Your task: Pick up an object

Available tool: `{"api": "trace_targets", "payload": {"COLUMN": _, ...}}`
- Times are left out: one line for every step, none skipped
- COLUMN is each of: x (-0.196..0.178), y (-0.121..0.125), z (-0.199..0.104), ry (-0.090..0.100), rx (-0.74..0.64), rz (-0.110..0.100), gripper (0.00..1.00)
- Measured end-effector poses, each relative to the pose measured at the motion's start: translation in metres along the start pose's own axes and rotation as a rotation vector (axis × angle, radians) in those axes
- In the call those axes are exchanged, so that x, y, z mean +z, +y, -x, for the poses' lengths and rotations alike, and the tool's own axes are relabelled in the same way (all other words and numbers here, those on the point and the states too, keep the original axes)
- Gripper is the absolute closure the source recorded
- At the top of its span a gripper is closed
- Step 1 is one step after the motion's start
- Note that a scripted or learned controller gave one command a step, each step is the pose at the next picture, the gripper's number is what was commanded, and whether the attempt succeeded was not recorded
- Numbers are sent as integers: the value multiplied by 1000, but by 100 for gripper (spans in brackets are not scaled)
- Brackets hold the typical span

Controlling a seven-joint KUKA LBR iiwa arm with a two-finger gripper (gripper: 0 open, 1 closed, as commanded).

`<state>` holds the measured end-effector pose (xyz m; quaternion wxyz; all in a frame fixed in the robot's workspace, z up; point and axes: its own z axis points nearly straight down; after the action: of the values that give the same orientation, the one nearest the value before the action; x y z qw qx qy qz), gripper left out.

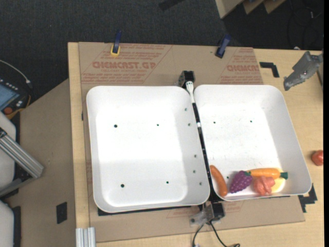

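I see 2 white bins on the counter (154,60). The left bin (144,148) is next to the right bin (247,138). All toys sit at the right bin's near edge: 1 orange sausage-like thing (218,180), 1 purple grape bunch (240,181), 1 pink toy (262,185), 1 carrot (267,173). The grey hand (303,71) is at the far right, w/ fingers I can't make out.
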<state>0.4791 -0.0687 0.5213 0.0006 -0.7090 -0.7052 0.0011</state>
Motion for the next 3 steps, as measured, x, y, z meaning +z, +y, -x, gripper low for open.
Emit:
{"api": "trace_targets", "payload": {"x": -12, "y": 1, "z": -3, "ry": -1, "rx": -6, "rz": 7, "gripper": 100}}
{"api": "trace_targets", "payload": {"x": 24, "y": 0, "z": 22, "ry": 1, "rx": -2, "rz": -2, "gripper": 100}}
{"api": "trace_targets", "payload": {"x": 113, "y": 0, "z": 20, "ry": 2, "rx": -4, "rz": -7, "gripper": 100}}
